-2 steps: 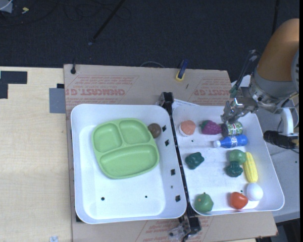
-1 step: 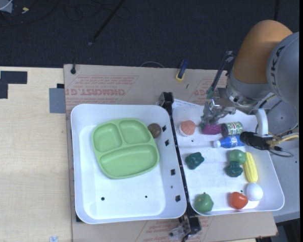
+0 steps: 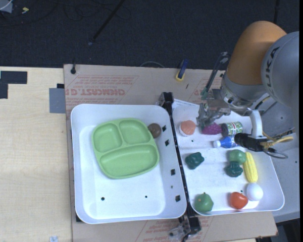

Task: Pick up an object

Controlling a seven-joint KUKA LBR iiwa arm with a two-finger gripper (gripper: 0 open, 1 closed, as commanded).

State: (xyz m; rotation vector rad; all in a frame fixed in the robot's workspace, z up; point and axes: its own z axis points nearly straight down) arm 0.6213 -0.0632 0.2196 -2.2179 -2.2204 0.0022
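The hand [image 3: 208, 119] is at the far edge of the right bin [image 3: 278, 198], just beside a purple object [image 3: 211, 130]. Its fingers are dark and blurred against the bin wall; whether they are released or clenched cannot be determined, and nothing is visibly between them. The arm [image 3: 257, 54] covers the bin's far right corner.

Left bin [image 3: 86, 205]: a green divided tray [image 3: 125, 147] with a brown ball [image 3: 154, 130] touching its right edge. The near part of this bin is bare.

Right bin: a pink round item [image 3: 188, 128], a small bottle [image 3: 233, 129], a blue-and-white item [image 3: 224, 143], a dark green vegetable [image 3: 194, 160], two more green pieces [image 3: 235, 163], a corn cob [image 3: 251, 167], a green apple [image 3: 203, 202], a tomato [image 3: 238, 200] and a white egg [image 3: 254, 191]. The last three lie near the front wall. Open floor remains in the centre of this bin.

The desk [image 3: 25, 160] left of the bins is bare wood.
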